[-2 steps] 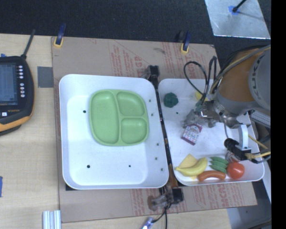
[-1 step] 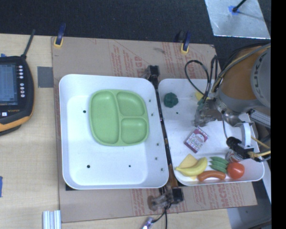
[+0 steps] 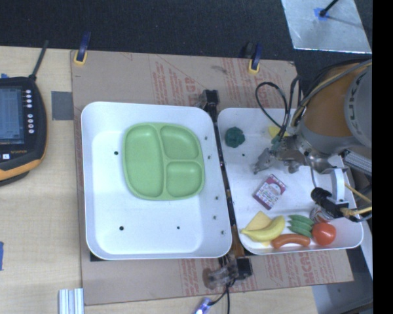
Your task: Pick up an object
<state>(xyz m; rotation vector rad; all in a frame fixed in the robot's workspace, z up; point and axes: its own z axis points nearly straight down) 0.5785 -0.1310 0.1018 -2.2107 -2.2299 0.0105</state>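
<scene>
Currently: approach step, nothing grasped. Gripper [image 3: 276, 160] hanging over right bin [image 3: 245, 120], finger spread not readable. Small pink packet [image 3: 270, 191] lying just below it, apart. Next move, by judgement: centring over packet, descending, closing.

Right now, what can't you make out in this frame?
- Gripper, camera view: fingers open or shut is unreadable; the arm's wrist covers them from above.
- Yellow object: mostly hidden behind cables and wrist.
- Small packet: its print is too small to read.
- Right bin: far side covered by the arm.
</scene>
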